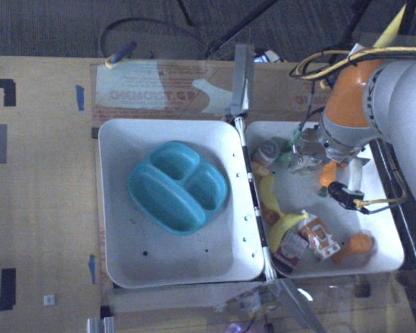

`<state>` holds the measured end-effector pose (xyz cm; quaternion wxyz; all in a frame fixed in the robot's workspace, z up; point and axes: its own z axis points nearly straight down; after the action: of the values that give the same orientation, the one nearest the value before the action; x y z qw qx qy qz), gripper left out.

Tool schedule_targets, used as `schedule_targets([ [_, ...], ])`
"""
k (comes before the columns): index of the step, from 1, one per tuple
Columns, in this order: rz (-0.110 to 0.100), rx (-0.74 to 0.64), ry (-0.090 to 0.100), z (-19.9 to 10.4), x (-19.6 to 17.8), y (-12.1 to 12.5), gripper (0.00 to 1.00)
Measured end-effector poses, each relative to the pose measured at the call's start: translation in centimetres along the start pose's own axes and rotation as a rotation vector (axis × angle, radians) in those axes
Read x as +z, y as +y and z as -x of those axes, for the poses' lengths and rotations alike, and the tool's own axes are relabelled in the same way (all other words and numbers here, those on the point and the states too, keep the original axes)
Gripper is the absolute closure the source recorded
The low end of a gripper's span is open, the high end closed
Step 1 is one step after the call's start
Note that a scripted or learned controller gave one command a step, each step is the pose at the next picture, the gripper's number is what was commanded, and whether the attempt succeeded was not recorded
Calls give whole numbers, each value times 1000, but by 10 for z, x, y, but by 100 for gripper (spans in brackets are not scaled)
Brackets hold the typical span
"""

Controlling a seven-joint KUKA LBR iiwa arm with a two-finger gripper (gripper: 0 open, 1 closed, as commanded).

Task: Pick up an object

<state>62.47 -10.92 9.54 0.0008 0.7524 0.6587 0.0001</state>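
Gripper (306, 159) sits low in the right bin (392, 255), near its upper-left area, hanging off the grey arm (402, 103) with its orange band (350, 96). Whether it is wide, narrow or holding anything cannot be told; the wrist body hides that part and the metal there is blurred. A black cable piece (343, 194) with a yellow lead hangs just below the wrist.

Right bin contents: a small grey can-like thing (269, 149) just left of the gripper, green bit (295, 144) beside it. A banana (268, 193) runs down along the bin's left wall, with a second yellow piece (288, 225) below it. A snack packet (317, 238) lies near the bin's lower middle, touching that yellow piece. An orange object (359, 243) lies at lower right, another orange thing (327, 173) partly under the wrist.

Left bin (125, 255) holds a blue divided plate (178, 186), tilted diagonal, roughly central, well apart from the gripper.
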Motion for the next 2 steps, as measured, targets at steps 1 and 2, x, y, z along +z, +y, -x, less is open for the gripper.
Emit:
schedule_targets([
  [1,2,-207,-2,108,8,-72,100],
  [2,1,-216,7,101,9,-71,0],
])
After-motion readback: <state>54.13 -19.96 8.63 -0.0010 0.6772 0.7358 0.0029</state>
